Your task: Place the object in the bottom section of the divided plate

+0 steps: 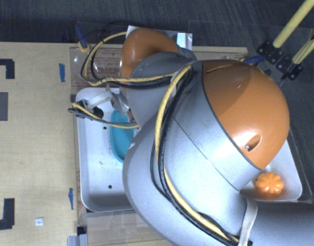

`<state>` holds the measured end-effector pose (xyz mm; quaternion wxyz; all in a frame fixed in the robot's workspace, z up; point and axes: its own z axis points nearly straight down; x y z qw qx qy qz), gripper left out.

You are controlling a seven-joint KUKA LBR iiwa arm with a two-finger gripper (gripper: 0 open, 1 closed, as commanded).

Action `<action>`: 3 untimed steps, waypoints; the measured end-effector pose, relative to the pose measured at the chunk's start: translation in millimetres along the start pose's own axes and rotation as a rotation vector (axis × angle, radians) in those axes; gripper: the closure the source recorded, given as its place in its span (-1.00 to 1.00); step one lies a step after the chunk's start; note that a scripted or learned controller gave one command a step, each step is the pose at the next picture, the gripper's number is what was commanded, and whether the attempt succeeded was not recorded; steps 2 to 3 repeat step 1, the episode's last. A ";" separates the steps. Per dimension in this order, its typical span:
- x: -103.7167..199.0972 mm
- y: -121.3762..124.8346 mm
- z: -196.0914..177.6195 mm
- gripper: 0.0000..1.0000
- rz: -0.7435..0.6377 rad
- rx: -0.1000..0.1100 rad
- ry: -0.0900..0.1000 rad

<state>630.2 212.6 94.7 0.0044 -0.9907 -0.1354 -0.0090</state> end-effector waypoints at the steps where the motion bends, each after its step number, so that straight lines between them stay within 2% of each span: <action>1: 10.6 -6.4 2.6 -1.00 0.057 -0.006 -0.014; 3: 10.6 -6.4 2.6 -1.00 0.057 -0.006 -0.014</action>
